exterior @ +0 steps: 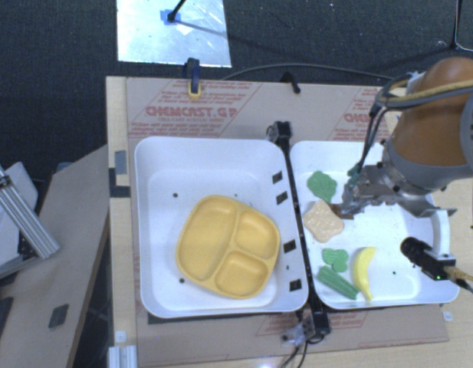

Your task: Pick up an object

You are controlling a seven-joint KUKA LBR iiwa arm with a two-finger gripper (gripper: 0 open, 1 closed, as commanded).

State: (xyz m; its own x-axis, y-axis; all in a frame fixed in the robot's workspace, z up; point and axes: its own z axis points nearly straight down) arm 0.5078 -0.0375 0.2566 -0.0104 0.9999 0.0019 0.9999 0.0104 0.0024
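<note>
Board (213, 113) lettering: "CHEMCAST GP" (red, mirrored)

The arm (439, 121) runs off the right edge, so most of it is cut off. Its wrist covers part of the right bin (389, 297), and the gripper (349, 205) by the cracker (322, 221) is too dark and blurry to read.

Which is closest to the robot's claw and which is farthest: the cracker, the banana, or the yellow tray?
Measured from the gripper in the camera view:
1. The cracker, in the right bin, just left of the gripper and below it.
2. The banana, lower in the same bin.
3. The yellow tray, over in the left bin.
</note>
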